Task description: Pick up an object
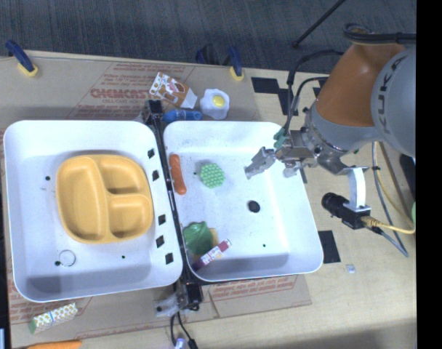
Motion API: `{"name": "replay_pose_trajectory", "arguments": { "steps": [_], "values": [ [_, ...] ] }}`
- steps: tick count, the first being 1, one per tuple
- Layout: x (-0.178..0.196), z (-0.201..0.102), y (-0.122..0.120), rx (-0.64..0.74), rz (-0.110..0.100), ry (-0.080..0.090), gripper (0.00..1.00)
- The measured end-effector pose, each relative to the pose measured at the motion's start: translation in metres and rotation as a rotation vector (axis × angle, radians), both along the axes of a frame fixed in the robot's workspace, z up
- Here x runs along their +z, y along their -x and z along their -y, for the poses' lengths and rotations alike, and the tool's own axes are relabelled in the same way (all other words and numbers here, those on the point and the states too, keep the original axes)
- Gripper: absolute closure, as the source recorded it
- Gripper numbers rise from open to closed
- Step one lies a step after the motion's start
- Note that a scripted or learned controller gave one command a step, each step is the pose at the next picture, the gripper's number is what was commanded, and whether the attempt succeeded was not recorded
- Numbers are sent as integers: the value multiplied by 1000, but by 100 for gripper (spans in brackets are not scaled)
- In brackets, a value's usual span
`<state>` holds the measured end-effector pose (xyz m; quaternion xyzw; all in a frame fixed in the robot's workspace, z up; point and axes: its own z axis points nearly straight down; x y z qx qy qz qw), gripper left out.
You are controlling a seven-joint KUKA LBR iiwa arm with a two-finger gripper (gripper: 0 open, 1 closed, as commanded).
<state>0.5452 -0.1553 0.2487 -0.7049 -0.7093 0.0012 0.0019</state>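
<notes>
Gripper (259, 163) over right bin (297, 249), grip state unclear; arm partly cut off.

Green ball (211, 174) in right bin (297, 227)

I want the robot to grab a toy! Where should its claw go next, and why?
Probably a little to the left and down toward the green ball. The gripper hovers in the right bin with nothing between its fingers, and that ball is the nearest toy, lying apart from the others.
</notes>
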Motion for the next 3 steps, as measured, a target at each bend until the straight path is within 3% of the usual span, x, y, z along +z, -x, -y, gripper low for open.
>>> {"name": "replay_pose_trajectory", "arguments": {
  "steps": [1, 2, 3],
  "values": [
    [-87, -36, -25, 125, -1, 0, 0],
    [-158, -58, -59, 11, -1, 0, 0],
    [-148, -58, -59, 14, -2, 0, 100]
  ]
}}
